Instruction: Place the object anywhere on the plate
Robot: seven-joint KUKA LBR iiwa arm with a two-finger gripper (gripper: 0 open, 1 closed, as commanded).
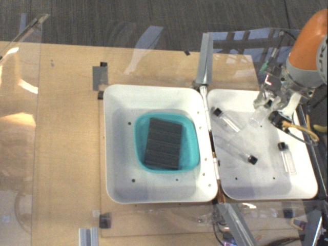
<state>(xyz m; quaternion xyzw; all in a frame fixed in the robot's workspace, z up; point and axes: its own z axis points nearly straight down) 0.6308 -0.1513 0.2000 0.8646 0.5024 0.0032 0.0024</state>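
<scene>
Fingers (266, 102) of the grey arm with its orange band sit over the far right part of the right white bin (307, 191), but whether they are parted or closed cannot be made out, since the gripper is small and blurred against the bin. Well to the left of the fingers, in the left white bin (115, 183), a teal square plate (139, 137) lies flat, and a dark grey ribbed rectangular block (163, 144) rests on it, tilted slightly and covering much of the plate's middle. Just left of the fingers lies a clear plastic vial with a black cap (225, 118) on the right bin's floor. Nearer the camera and a little left of the fingers lies a second clear vial with a black cap (241, 154), and nearer the camera and slightly right lies a third clear vial with a black cap (285, 157). Both bins stand side by side on the light wooden tabletop (56, 152).
</scene>
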